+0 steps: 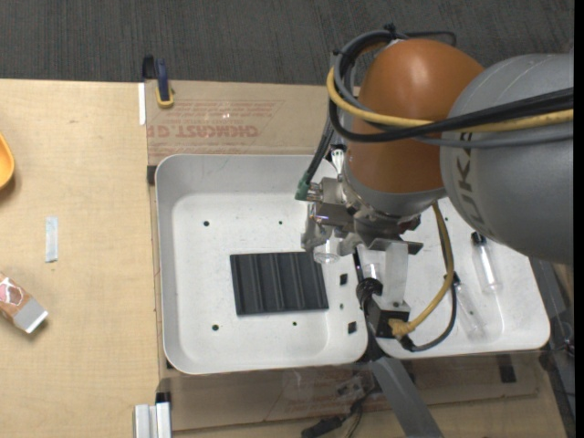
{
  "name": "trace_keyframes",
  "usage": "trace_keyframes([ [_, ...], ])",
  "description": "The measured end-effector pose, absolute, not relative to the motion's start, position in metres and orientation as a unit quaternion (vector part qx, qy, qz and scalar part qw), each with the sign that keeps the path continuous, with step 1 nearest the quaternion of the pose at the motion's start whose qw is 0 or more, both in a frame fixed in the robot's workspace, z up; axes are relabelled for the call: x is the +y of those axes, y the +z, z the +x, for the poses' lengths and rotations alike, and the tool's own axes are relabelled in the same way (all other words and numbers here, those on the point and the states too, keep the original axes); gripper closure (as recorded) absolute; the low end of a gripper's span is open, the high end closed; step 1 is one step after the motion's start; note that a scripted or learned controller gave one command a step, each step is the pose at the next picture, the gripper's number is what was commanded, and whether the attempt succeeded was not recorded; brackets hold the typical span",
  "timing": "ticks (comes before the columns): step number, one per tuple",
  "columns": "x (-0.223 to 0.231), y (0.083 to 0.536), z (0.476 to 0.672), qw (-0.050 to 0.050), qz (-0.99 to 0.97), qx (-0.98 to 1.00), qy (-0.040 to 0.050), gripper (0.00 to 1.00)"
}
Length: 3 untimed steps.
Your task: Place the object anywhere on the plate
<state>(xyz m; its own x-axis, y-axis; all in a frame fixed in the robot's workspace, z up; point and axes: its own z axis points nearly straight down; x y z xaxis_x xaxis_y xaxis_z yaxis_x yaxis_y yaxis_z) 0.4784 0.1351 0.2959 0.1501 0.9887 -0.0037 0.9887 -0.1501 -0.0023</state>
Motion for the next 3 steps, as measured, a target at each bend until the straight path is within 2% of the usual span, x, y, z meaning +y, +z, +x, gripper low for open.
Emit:
trace_keyframes([
  [1,0.156,0.297,0.478,0.000,0.729,0.685,-0.0022,1.00],
  [2,0.131,0.293,0.497,0.000,0.718,0.696,-0.0023,1.00],
  [3,0.167,0.323,0.484,0.000,0.746,0.666,-0.0022,1.00],
])
